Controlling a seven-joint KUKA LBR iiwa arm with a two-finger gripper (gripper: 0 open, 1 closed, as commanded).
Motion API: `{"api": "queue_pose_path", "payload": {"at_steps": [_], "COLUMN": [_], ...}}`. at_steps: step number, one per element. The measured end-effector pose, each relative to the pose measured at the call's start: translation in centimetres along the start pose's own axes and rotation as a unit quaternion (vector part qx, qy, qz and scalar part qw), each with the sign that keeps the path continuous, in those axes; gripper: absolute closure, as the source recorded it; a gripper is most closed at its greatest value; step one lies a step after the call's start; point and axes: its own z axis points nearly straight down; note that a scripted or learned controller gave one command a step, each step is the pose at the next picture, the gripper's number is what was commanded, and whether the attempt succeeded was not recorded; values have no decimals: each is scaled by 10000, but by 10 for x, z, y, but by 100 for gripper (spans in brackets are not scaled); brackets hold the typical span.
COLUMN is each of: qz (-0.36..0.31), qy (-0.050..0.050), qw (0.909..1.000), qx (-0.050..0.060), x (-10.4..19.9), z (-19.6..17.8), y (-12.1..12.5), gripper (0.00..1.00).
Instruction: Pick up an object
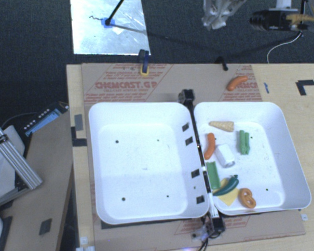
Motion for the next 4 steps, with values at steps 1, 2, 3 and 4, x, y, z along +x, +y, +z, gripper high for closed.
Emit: {"api": "queue_pose_path", "payload": {"at_steps": [1, 2, 3, 4], "qz": [11, 11, 13, 12], "qy": [-5, -5, -5, -5], "qw": [10000, 10000, 10000, 10000], "qx": [9, 8, 7, 7], "x": [6, 12, 17, 22], "z": [1, 1, 1, 1], "y": [0, 0, 0, 0], "gripper": [100, 100, 100, 100]}}
